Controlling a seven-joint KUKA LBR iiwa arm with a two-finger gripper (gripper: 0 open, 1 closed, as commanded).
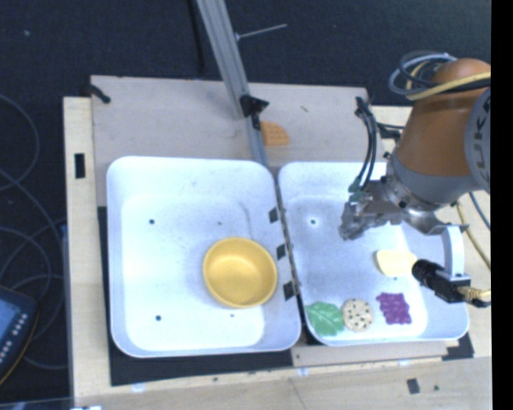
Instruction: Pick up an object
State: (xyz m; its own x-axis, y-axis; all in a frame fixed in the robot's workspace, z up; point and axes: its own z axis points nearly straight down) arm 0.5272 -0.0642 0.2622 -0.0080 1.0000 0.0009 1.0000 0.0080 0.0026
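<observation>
From my remote seat I see the arm (440, 135), grey with its orange band, reaching in from the right over the right bin (321, 196). The gripper (356, 225) hangs above the bare upper middle of that bin's floor. I cannot tell how it is set, since the dark wrist hardware blurs into it from this angle, and I see nothing held in it.

The nearest thing to the gripper is a pale yellow piece (395, 262), lying just down and to its right on the bin floor, apart from it. Further down from the gripper, along the bin's near wall, three small items sit in a row: a green piece (325, 317) down and to its left, a cookie (356, 314) almost straight below it and touching or nearly touching the green one, and a purple piece (394, 307) down and to its right. None of these is in contact with the gripper.

Well to the gripper's left and a little lower, across the divide between the bins, a yellow bowl (239, 272) stands upright in the left bin (154, 195), near that bin's right side.

Up and to the gripper's left, beyond the bins on the table (167, 118), a small orange thing (274, 135) lies beside the foot of a slanting metal post (227, 49).
</observation>
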